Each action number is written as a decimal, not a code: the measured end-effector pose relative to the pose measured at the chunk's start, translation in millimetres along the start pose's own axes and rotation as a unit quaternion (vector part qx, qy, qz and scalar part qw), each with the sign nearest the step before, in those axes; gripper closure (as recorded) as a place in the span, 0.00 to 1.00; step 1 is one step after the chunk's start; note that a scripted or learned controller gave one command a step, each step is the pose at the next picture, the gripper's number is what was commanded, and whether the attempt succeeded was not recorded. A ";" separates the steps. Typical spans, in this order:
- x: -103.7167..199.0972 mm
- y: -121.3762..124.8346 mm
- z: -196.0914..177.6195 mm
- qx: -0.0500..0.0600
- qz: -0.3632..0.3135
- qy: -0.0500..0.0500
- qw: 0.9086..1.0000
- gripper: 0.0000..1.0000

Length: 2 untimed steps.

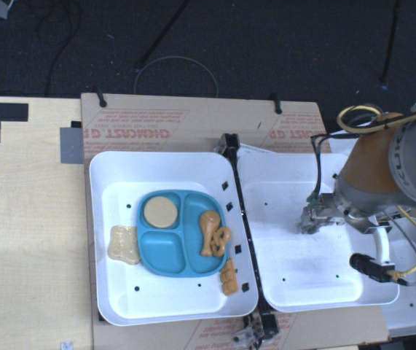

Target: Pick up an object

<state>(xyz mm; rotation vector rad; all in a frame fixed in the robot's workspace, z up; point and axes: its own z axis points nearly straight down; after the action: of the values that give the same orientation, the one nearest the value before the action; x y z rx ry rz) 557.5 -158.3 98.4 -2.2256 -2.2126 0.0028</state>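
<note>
Dark carpet and a pale wooden bench frame two shallow white plastic bins. We see the gripper (pixel 314 220) low over the right bin (pixel 295 283), right of centre; whether it is clenched we cannot tell. Every candidate lies in the left bin (pixel 113 297): a blue divided plastic tray (pixel 165 257) keeps a tan round biscuit (pixel 160 211) and brown pretzel-shaped piece (pixel 213 233) together.

Red printing on the cardboard sheet (pixel 193 122) under the two white bins (pixel 164 168), seen upside down. Behind the left bin, one large word, perhaps "CHEMCREST", though not surely readable, with one smaller line under it, too small to read. Behind the right bin (pixel 288 168), similar red printing, partly covered. In front of the bins, more red letters on the cardboard edge, too blurred to read.
</note>
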 end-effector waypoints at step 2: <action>-6.3 2.2 -94.3 -0.002 -0.003 -0.001 1.000 1.00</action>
<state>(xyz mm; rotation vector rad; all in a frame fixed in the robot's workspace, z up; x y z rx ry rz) 560.0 -164.7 192.8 -2.2209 -2.2232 -0.0012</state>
